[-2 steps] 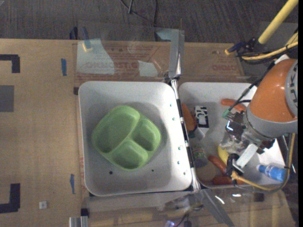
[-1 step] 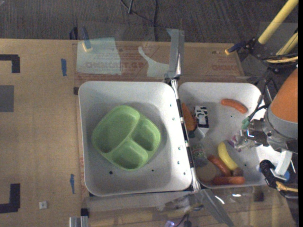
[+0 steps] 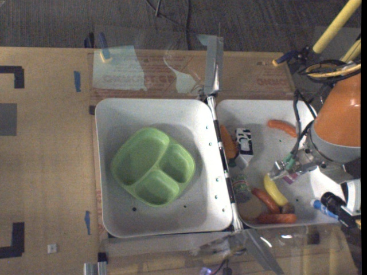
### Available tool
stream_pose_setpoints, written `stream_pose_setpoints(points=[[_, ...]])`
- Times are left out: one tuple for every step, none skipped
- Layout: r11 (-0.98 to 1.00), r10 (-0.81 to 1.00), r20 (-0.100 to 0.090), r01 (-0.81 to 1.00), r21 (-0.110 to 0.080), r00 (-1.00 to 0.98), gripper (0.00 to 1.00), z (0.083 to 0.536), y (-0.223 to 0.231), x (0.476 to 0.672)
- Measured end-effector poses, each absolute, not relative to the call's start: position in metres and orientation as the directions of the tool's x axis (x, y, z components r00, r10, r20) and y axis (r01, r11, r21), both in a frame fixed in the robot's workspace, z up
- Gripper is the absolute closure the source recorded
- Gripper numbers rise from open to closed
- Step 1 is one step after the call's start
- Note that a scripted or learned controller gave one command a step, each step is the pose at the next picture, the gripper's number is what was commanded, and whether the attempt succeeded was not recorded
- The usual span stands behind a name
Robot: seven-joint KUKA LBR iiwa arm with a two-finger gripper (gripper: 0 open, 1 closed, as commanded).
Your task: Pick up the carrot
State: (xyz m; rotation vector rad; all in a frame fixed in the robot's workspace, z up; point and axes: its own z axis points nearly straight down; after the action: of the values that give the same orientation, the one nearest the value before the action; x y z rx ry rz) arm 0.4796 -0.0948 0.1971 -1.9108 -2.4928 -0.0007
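Centrally in the right bin [image 3: 258,109], the hand [image 3: 285,171] hangs just above a banana [image 3: 274,191]; whether it is apart or together cannot be told. Carrot [image 3: 229,142] lies along the bin's left wall. Left bin [image 3: 114,211] holds a green plate [image 3: 153,166].

Bench [image 3: 46,153]: flat, tan, cardboard-coloured surface. Bearing two shallow white bins side by side, their inner walls touching: left bin [image 3: 109,125] and right bin [image 3: 252,110]. A clear plastic sheet [image 3: 149,67] lies flat behind the left bin. Black tape marks [image 3: 14,76] sit at the bench's far left edge; short blue tape strips [image 3: 77,80] lie near the left bin.
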Motion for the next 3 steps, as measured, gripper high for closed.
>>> stream_pose_setpoints(points=[[-0.119,0.993,0.0,0.993,-0.001,0.119,1.0,0.184,-0.086,0.483],[-0.149,0.989,0.0,0.989,0.0,0.149,1.0,0.195,-0.068,0.479],[-0.151,0.989,-0.001,0.989,0.001,0.151,1.0,0.204,-0.068,0.48]])
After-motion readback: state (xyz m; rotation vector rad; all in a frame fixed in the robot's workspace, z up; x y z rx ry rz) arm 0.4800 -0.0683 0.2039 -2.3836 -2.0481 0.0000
